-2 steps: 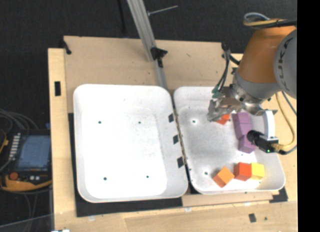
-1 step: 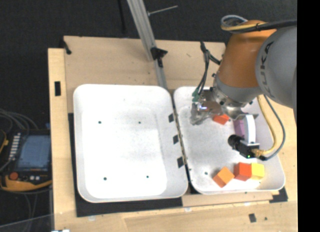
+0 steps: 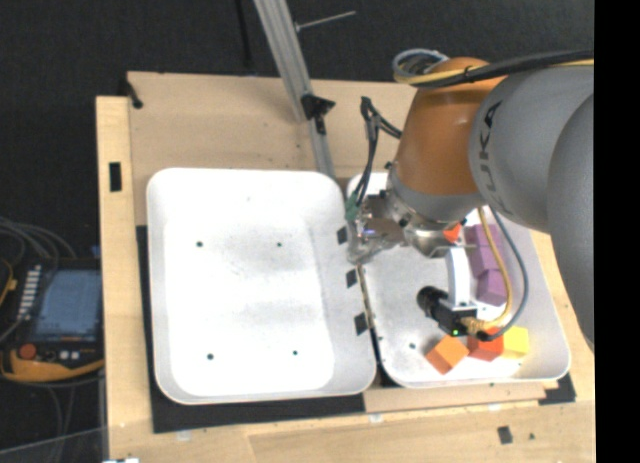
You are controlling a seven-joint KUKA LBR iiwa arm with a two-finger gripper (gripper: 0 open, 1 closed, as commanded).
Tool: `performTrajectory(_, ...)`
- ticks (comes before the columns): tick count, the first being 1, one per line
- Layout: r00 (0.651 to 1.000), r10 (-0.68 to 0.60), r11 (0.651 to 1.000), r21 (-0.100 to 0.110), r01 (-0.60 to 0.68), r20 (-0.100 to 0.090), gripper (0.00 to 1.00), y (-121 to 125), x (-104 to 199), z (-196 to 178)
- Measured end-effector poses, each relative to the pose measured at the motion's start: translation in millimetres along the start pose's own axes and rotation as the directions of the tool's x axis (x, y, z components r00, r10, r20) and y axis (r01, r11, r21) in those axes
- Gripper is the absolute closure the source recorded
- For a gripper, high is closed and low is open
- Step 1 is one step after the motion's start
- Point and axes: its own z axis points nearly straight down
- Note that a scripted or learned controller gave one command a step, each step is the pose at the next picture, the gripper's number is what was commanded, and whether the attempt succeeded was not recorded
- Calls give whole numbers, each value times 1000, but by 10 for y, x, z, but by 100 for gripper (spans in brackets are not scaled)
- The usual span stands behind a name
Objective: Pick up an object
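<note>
My gripper (image 3: 398, 235) hangs low over the far left part of the right bin (image 3: 410, 361), mostly hidden under the orange-banded wrist. A purple block (image 3: 489, 263) lies just right of it along the bin's right side. At the bin's near right corner an orange block (image 3: 447, 353), a red block (image 3: 487, 348) and a yellow block (image 3: 516, 341) sit close together. A small red-orange piece (image 3: 455, 234) peeks out beside the wrist.
The left bin (image 3: 240, 281) lies beside the right one, their rims meeting near the gripper. A grey metal strut (image 3: 290, 61) slants up from the far edge of the bins. The wooden bench edge (image 3: 115, 251) runs along the left.
</note>
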Motion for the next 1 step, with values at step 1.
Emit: performTrajectory(1, 1000, -1, 1000, 1, 1, 0, 100, -164, 474, 57)
